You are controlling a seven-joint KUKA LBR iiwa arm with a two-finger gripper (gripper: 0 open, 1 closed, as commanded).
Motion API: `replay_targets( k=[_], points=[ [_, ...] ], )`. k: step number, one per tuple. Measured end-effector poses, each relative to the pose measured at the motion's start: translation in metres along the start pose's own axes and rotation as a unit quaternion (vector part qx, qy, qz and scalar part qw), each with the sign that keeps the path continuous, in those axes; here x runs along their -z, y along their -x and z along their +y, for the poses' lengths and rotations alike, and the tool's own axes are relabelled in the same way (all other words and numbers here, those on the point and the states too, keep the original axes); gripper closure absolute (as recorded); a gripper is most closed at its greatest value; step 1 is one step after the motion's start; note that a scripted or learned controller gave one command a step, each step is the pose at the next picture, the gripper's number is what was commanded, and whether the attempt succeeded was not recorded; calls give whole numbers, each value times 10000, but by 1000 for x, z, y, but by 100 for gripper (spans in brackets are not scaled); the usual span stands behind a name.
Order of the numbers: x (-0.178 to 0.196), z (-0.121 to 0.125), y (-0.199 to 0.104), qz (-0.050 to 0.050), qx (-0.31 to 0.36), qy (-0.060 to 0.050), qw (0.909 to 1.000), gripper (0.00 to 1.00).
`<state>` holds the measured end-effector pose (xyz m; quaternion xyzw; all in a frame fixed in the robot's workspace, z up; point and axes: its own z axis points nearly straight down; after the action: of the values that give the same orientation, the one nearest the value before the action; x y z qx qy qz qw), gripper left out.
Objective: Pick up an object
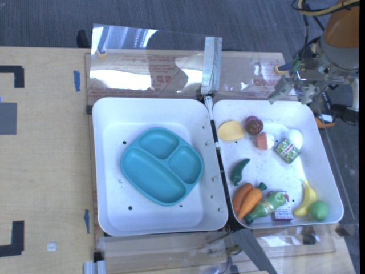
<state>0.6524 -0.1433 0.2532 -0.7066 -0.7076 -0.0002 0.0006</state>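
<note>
A teal divided plate (162, 165) lies in the left bin (108, 116). Right of the plate, toy foods including a carrot (246, 198) fill the right bin (326, 163), unpicked. The tool (296, 84) hovers beyond the carrot's bin, nothing visibly gripped; whether it is open, I cannot tell

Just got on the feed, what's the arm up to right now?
Nothing is picked up yet. The gripper sits at the upper right, above the far edge of the right bin, and I can't tell how its jaws stand. The toy food all lies in that bin: a yellow piece, a dark red ball, a green pepper, carrots, a banana and a lime. The left bin holds a blue divided plate.
</note>
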Motion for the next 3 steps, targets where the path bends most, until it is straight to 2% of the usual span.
replay_targets(
  k=[1,2,3],
  points=[
    [-54,-31,25,-4,-410,-14,9992,0],
    [-103,14,67,-10,-939,-7,9956,0],
    [-165,-48,40,-2,-1235,-22,9923,0]
  ],
)
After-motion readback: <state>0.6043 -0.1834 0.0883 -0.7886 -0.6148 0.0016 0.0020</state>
